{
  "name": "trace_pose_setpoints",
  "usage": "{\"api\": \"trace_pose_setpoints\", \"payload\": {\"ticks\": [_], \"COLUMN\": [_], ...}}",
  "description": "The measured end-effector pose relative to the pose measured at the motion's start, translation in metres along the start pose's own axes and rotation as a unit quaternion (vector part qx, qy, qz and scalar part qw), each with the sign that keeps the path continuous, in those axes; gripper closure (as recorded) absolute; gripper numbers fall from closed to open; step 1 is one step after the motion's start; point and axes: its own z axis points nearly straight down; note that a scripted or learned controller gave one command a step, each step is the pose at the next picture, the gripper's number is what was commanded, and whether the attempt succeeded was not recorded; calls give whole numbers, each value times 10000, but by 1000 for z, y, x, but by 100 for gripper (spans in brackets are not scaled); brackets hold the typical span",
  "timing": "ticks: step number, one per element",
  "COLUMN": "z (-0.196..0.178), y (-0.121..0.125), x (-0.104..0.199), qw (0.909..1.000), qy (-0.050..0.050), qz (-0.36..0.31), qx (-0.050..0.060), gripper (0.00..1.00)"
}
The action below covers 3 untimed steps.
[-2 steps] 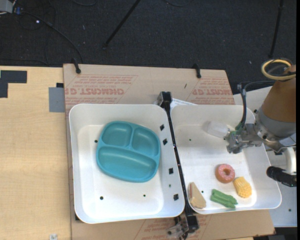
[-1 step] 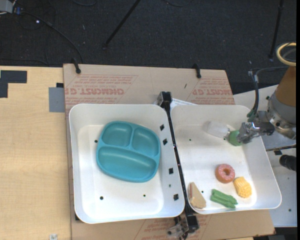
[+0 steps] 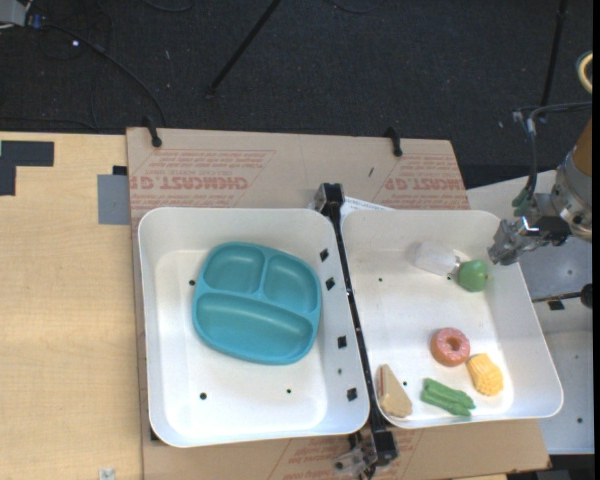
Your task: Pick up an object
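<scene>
My gripper (image 3: 507,240) hangs over the right bin's (image 3: 540,358) far right rim, just beside a green ball (image 3: 471,275); whether it is parted or closed I cannot tell from this view. A pale, clear piece (image 3: 435,259) lies just left of the ball. Nearer the front of this bin sit a pink donut (image 3: 449,346), a yellow corn (image 3: 485,374) touching it or nearly so, a green pod (image 3: 447,397) and a tan wedge (image 3: 393,392) at the front left corner. The left bin (image 3: 170,368) holds a teal divided plate (image 3: 257,302) lying flat.
</scene>
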Motion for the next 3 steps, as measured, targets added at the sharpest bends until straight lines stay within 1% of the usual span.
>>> {"api": "trace_pose_setpoints", "payload": {"ticks": [1, 2, 3], "z": [13, 8, 19], "y": [-3, -8, -21], "x": [61, 114, 170], "qw": [10000, 10000, 10000], "qy": [20, 18, 19], "qz": [-14, -13, -12], "qx": [39, 36, 45], "gripper": [100, 100, 100]}}
